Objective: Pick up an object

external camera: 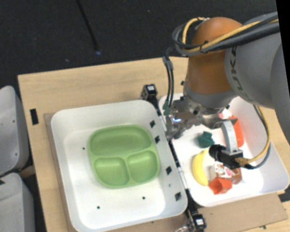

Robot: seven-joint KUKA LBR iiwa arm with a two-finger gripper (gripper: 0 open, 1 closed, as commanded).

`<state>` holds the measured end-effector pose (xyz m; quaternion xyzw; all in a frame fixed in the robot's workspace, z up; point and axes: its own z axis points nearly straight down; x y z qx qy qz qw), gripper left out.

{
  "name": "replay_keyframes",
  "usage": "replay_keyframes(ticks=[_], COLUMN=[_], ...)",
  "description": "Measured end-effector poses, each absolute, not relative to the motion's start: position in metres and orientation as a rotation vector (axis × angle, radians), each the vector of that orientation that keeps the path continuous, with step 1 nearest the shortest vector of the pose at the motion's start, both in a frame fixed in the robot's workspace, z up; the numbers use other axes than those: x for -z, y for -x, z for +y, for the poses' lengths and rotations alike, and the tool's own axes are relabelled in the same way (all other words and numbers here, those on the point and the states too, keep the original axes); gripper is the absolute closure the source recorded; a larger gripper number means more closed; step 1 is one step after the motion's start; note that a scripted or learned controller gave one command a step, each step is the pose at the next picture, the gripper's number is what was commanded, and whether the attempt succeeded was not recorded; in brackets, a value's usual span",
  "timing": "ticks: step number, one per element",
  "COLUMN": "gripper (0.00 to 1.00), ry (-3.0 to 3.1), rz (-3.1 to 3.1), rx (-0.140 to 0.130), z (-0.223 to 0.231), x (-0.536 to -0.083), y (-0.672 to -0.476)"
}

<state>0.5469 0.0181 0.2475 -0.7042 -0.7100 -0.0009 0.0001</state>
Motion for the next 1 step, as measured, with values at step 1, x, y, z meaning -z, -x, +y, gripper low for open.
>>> replay_keyframes(ticks=[1], gripper=[1.00], ry=[2.213], rz=[-2.230], rx=[0.003], z=[0.0688], x=[-0.2470], y=[-0.5577])
